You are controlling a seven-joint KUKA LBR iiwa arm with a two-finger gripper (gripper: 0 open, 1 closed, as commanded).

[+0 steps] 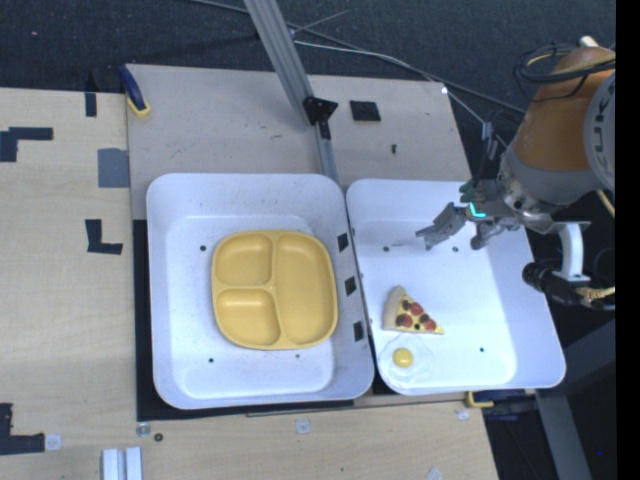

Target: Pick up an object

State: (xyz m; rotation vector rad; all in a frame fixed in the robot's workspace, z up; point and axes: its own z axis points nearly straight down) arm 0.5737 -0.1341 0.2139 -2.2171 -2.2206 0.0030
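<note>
A toy pizza slice (410, 314) lies in the right white bin (500, 358), near its left side. Just below it sits a small round yellow piece (402, 358). My gripper (462, 231) hangs over the upper part of the right bin, above and to the right of the pizza slice. Its two dark fingers (438, 230) are spread apart with nothing between them. A yellow divided plate (274, 289) rests in the middle of the left bin (180, 268).
A slanted grey metal pole (285, 53) runs down to the gap between the bins. The arm's orange and grey wrist (565, 118) looms over the right bin's upper right corner. Cables trail across the dark floor at the top.
</note>
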